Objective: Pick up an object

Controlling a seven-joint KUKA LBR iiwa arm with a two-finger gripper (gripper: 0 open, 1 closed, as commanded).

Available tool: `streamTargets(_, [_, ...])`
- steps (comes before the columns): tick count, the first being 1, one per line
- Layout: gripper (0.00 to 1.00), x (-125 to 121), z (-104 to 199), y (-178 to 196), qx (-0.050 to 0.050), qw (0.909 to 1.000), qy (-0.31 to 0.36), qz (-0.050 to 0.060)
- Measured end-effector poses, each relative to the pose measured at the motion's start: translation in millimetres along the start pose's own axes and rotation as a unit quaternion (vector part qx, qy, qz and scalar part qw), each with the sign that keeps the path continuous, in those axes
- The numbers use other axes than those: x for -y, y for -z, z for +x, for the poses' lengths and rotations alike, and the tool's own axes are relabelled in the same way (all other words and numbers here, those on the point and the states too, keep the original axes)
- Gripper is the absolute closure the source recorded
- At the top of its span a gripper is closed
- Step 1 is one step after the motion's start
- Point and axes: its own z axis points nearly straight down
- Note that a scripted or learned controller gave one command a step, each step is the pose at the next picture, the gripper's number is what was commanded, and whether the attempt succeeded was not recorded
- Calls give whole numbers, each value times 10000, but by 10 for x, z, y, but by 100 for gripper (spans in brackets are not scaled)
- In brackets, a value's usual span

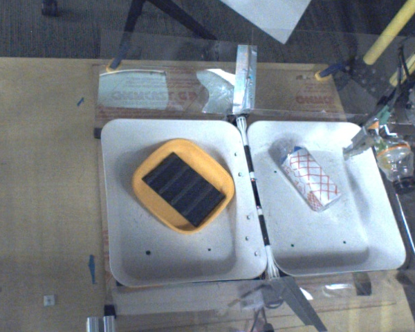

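Presently, a red-and-white crosshatched packet (310,177) is seen lying aslant in the right bin (373,247), apart from the walls, so access from above is judged easy. An orange block with a dark ribbed panel (183,185) is kept in the left bin (124,254). The gripper (356,146) is poised over the right bin's far corner; its state cannot be told.

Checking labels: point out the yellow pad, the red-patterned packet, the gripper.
yellow pad (183,185), camera view, dark ribbed centre.
red-patterned packet (311,178), camera view, middle of wrapper.
gripper (356,146), camera view, at its tips.
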Motion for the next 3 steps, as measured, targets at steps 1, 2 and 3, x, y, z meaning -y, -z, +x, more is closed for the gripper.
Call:
streamTargets(1, [0, -106, 326, -1141, 4, 9996, 270, -7])
streamTargets(2, [0, -247, 613, -1641, 12, 9976, 691, -37])
streamTargets(3, [0, -518, 872, -1660, 64, 9883, 1521, -120])
